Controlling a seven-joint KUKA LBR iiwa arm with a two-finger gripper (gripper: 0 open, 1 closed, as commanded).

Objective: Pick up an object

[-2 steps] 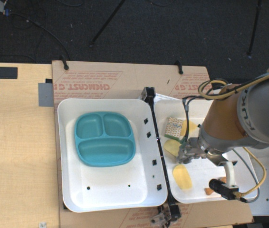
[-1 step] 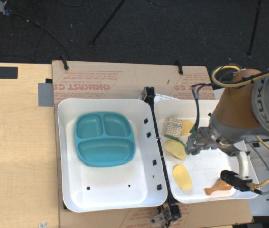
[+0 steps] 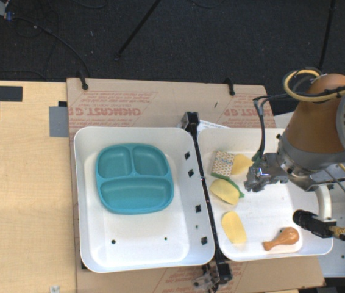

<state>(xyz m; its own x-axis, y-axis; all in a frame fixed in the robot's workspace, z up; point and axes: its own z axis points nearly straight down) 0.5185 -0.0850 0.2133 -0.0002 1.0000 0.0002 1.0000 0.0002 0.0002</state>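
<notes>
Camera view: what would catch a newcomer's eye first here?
The teal plate sits alone in the left bin. The orange-banded arm reaches into the right bin, its pincer low beside a cluster of yellow pieces. An orange drumstick-like toy lies near the front edge.

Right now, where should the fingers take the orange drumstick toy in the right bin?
Probably on the narrow shaft of the orange drumstick toy, coming straight down, closing across its width. It lies flat, apart from the other items, bulb toward the right; the thin end looks easier to span.
</notes>
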